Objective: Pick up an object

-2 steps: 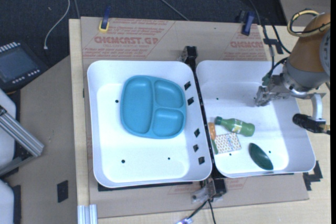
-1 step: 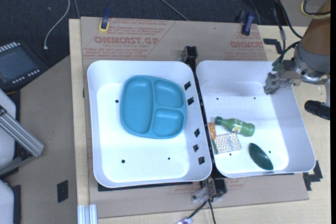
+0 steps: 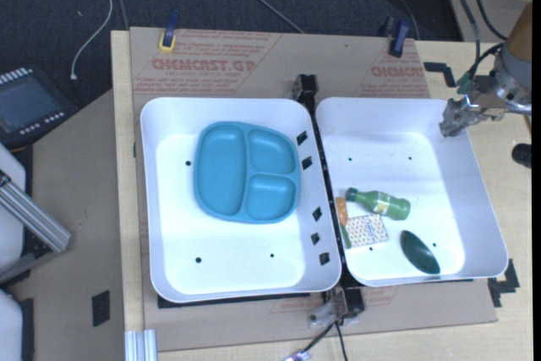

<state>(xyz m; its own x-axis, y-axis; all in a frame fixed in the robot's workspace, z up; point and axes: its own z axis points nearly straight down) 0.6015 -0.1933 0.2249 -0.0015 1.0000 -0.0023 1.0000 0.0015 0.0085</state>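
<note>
In the right bin (image 3: pixel 397 124) lie a small green bottle (image 3: pixel 379 201) on its side, a patterned packet (image 3: pixel 366 230) just below it, an orange item (image 3: pixel 341 210) at the bin's left wall, and a dark green oval object (image 3: pixel 419 252) near the front right corner. My gripper (image 3: pixel 455 117) hovers at the right bin's far right rim, well away from these objects. Nothing shows between its fingers.
The left bin (image 3: pixel 169 182) holds a blue divided plate (image 3: pixel 248 172). Black clips (image 3: pixel 304 86) sit along the seam between the bins. Blue clamps (image 3: pixel 399 35) hold the cardboard at the back. Cables trail across the floor behind the bench.
</note>
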